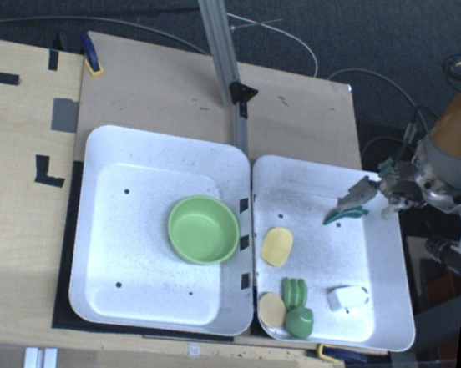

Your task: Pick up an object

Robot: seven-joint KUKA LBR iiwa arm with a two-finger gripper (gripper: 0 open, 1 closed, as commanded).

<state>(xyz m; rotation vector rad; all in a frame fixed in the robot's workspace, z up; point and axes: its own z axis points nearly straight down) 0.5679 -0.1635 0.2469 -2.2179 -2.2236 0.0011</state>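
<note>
Landmark: right shallow white plastic bin (pixel 388 267). Pincer (pixel 362 198) hangs over its upper right area; jaw state cannot be determined. A teal-green thing (pixel 346 213) is at its tip; a grasp is not confirmed. Pale yellow oval block (pixel 277 246) lies left of centre.

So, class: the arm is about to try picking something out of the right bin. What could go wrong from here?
Two risks, both judgements:
1. The green toy and the tan piece sit touching in the right bin's near corner; a grab there may catch two things or strike the wall.
2. The gripper hangs over the bin's far part, away from the yellow piece and white object, so closing there may catch nothing.
</note>
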